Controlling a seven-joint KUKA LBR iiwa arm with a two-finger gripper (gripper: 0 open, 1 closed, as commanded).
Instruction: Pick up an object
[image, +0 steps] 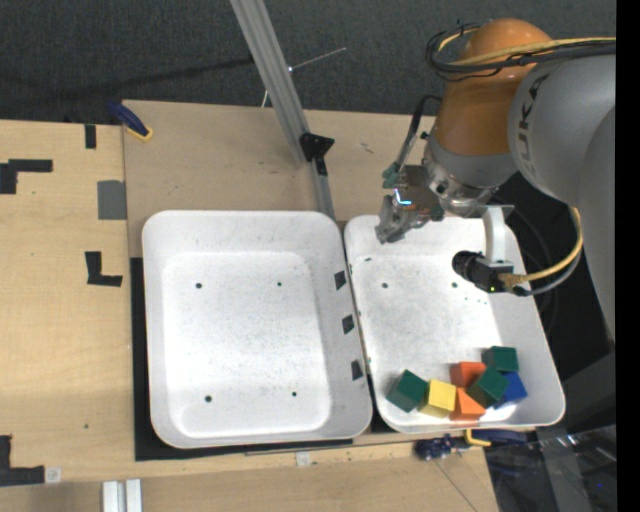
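Several small blocks lie bunched in the front right corner of the right bin (420, 300): a green block (407, 389), a yellow block (438, 397), an orange block (466, 404), a blue block (513, 388) and another green block (499, 357) among them. My gripper (402, 218) hangs over the far left corner of that bin, well away from the blocks, and I see nothing in it. The grey arm with its orange band (485, 90) comes in from the upper right.
The left bin (240, 235) stands beside the right one, sharing a middle rim. A slanted metal rail (281, 85) with a black clamp (316, 147) runs down behind the bins, close to the gripper. A black and yellow cable fitting (490, 272) hangs over the right bin.
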